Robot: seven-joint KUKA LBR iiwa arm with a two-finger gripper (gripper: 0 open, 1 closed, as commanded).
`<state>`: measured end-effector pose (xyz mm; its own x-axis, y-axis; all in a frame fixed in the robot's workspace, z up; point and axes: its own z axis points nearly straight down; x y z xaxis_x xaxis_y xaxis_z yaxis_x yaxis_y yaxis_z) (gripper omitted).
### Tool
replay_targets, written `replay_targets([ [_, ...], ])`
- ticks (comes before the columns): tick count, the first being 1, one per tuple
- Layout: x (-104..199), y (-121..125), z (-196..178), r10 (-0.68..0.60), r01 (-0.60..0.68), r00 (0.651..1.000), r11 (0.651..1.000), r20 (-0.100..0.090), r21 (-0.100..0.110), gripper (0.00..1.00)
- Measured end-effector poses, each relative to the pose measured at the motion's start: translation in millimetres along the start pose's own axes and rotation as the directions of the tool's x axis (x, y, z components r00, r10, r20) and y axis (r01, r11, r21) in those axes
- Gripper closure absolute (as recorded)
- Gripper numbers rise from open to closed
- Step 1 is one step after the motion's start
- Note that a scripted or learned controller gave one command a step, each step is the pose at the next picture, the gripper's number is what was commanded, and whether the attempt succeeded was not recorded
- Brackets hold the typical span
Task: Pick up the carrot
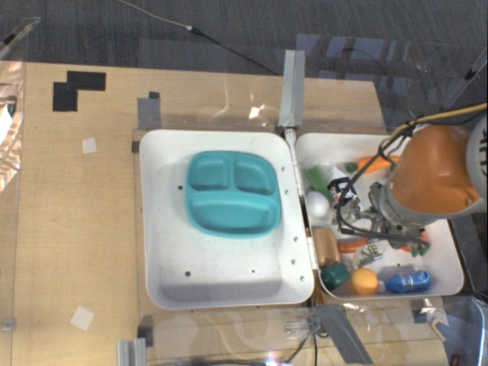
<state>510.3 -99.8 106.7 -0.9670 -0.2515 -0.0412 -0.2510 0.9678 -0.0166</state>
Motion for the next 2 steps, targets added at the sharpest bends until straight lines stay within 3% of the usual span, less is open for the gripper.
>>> replay_targets([
  [1,-39.0,-57.6,-53.1,-0.026,0.026,0.999,1.0,-0.026,-0.01,0.0],
  [2,-39.3,-112.7,18.9,-0.106,0.106,0.994,0.994,-0.03,-0.016,0.0],
])
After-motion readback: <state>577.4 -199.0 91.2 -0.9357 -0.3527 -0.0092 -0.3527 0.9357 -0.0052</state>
